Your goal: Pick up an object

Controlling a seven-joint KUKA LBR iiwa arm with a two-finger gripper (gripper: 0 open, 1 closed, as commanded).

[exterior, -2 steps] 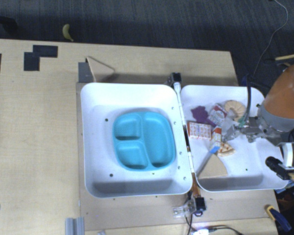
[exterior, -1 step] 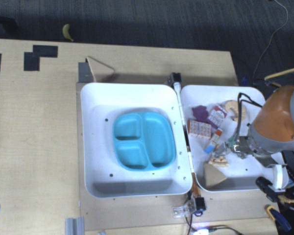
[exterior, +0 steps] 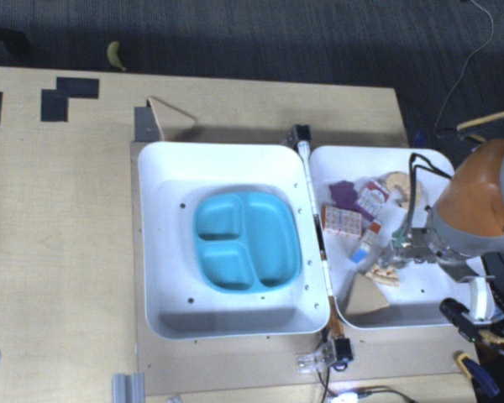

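Objects for picking lie heaped in the right bin (exterior: 437,305): a purple piece (exterior: 343,194) toward the far side, a white packet with red print (exterior: 373,197) beside it, a pink patterned card (exterior: 342,221) just in front of those, a pale ring-shaped thing (exterior: 398,183) near the far wall, a small blue-and-white item (exterior: 363,250), and a tan flat piece (exterior: 367,295) leaning near the front-left corner. From the right comes the arm (exterior: 480,204), its orange band over grey, and the gripper (exterior: 396,257) is low in that bin among the clutter, close to the blue-and-white item; from where I stand I cannot tell how its tip is set or whether anything is caught in it. Left bin (exterior: 164,225) holds a blue divided tray (exterior: 246,239) lying flat in the middle. Both bins sit side by side on the pale wooden tabletop (exterior: 59,250), which carries black tape patches (exterior: 67,95) at its far left.
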